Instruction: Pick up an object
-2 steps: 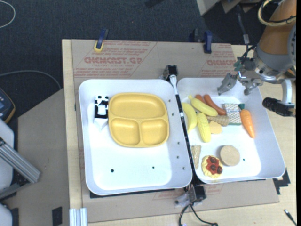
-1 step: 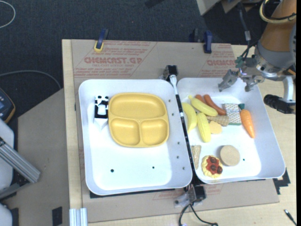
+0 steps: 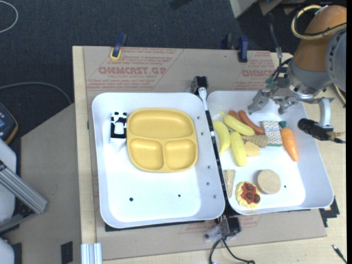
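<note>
The right bin [image 3: 313, 172] holds several toy foods: two bananas [image 3: 222, 135], a corn cob [image 3: 238, 148], a red sausage [image 3: 248, 122], an orange carrot [image 3: 289, 143], a sprinkled wafer [image 3: 272, 133], a round cookie [image 3: 269, 181] and a small pizza [image 3: 248, 193]. My gripper [image 3: 270, 104] hangs over the far part of this bin, just behind the wafer and the sausage. It is open, with one finger [image 3: 256, 103] splayed left and the other to the right. Only white bin floor shows between them.
The left bin [image 3: 148, 194] carries a yellow divided plate [image 3: 162, 139] and a small black-and-white piece [image 3: 118, 126] beside it. A black ridge [image 3: 212, 142] separates the bins. Clamps [image 3: 116, 49] hold the cardboard at the back edge.
</note>
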Tool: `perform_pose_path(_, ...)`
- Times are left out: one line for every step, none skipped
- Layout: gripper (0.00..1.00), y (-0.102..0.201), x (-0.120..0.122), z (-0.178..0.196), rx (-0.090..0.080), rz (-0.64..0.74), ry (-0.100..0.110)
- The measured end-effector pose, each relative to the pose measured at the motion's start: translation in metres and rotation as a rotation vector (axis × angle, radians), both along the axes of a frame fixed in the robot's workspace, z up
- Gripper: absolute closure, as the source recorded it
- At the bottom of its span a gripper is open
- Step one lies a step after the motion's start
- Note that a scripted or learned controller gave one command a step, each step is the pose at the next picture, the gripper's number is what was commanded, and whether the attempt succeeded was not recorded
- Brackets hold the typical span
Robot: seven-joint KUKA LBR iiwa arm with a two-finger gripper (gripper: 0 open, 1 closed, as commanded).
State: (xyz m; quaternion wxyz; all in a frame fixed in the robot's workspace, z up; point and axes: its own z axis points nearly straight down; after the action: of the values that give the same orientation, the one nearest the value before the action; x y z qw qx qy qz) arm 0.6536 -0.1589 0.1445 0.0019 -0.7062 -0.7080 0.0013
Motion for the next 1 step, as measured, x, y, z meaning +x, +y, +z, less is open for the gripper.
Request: perform_pose_path(0.0,0.001,-0.0002,-0.0524,0.0,0.0,-0.001)
